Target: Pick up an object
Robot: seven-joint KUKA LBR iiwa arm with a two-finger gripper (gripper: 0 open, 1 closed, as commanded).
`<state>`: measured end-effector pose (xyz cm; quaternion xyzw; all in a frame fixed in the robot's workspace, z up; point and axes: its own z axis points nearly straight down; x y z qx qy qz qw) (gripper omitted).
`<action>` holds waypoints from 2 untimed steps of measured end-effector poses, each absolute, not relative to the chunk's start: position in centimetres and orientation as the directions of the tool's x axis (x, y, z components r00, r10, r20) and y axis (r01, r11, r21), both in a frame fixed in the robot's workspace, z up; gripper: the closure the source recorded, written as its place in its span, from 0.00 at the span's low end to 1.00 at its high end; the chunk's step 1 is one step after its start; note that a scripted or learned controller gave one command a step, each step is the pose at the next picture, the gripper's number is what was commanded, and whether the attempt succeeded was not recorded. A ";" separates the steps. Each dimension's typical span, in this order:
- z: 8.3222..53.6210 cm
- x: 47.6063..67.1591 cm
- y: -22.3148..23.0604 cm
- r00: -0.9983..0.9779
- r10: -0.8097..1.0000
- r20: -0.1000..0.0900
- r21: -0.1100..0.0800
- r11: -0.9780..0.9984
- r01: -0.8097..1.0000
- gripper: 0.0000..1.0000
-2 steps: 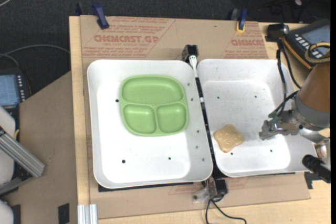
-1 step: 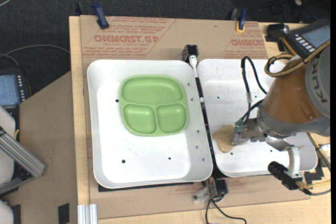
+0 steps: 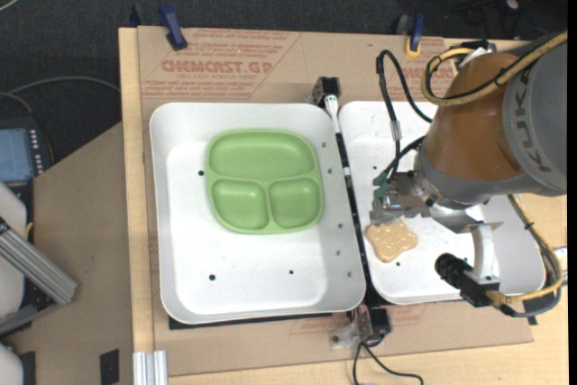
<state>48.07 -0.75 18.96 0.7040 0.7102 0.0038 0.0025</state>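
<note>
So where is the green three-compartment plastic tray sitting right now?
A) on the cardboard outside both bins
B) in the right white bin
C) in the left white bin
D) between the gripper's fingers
C: the green three-compartment plastic tray lies flat in the left white bin, apart from the arm, which is over the right white bin.

"CHEMCAST GP" in red print on the brown board behind the bins.

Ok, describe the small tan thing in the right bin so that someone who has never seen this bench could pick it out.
Find the right bin, the one the arm reaches into. Near its left wall, just below the gripper, lies a tan lumpy piece on the white floor. It is pale beige and irregular, unlike the large green divided tray in the left bin.
</note>
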 end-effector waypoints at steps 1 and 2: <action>29.8 48.1 0.8 -0.004 1.000 0.001 0.013 0.004 1.000 1.00; 31.6 48.0 9.5 -0.008 1.000 0.001 0.005 0.008 1.000 1.00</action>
